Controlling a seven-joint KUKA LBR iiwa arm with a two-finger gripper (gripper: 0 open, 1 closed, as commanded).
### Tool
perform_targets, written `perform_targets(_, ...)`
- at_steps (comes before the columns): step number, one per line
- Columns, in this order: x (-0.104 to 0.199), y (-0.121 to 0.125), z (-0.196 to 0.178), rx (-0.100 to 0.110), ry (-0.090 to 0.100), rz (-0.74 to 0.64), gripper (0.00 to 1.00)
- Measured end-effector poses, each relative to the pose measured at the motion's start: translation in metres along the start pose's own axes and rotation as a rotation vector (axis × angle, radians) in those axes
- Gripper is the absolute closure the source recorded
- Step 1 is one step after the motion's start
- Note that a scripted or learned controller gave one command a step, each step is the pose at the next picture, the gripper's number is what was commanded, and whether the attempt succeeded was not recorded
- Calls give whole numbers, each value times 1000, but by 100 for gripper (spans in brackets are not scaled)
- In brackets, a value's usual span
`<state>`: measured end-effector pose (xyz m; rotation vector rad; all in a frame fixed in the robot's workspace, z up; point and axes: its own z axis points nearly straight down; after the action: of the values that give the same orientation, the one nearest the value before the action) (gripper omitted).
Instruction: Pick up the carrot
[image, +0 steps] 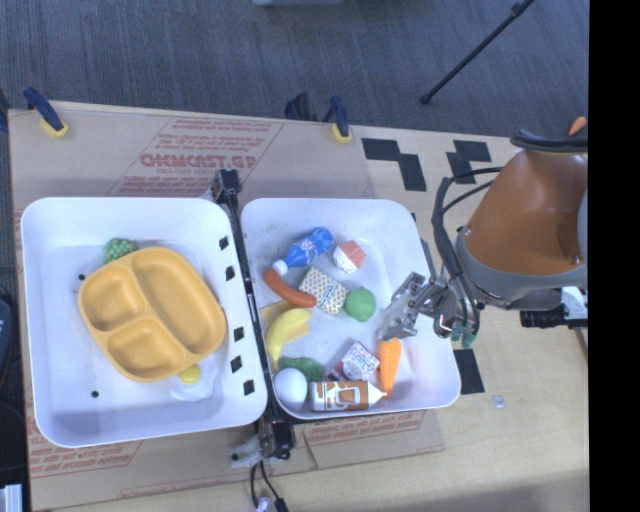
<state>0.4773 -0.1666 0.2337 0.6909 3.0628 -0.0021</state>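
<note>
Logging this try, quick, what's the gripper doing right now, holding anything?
Gripper: fingers spread open, holding nothing; it sits just above the carrot in the right bin.
</note>
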Motion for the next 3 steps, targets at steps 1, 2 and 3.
perform_targets(1,0,0,0,0,1,1,0)
perform_targets(2,-20,2,118,0,8,115,0)
perform_targets(3,-22,3,107,0,5,111,100)
